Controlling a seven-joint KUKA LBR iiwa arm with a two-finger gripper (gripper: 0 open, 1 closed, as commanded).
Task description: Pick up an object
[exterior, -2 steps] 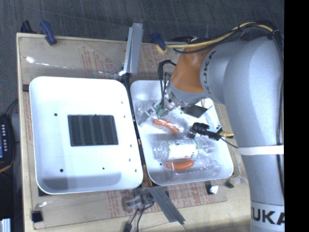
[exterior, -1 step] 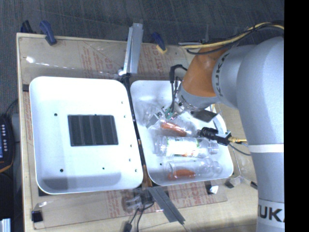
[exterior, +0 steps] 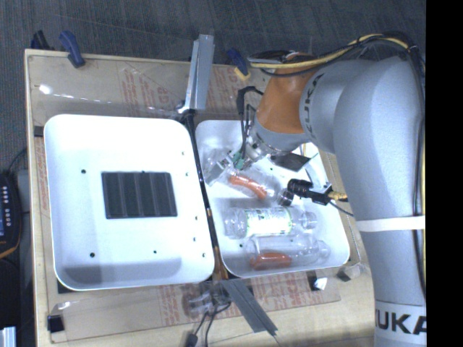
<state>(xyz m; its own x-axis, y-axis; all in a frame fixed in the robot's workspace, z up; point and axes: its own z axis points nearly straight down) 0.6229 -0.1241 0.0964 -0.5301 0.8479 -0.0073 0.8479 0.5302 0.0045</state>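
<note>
Wooden bench (exterior: 108,74), two white bins. Claw (exterior: 241,157) down in right bin (exterior: 334,230) above orange carrot-like piece (exterior: 247,186), beside clear bottle (exterior: 268,223); grip state impossible to tell.

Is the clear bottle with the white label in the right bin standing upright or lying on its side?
On its side. The clear bottle lies flat across the floor of the right bin, its long axis running left to right, label facing up.
</note>
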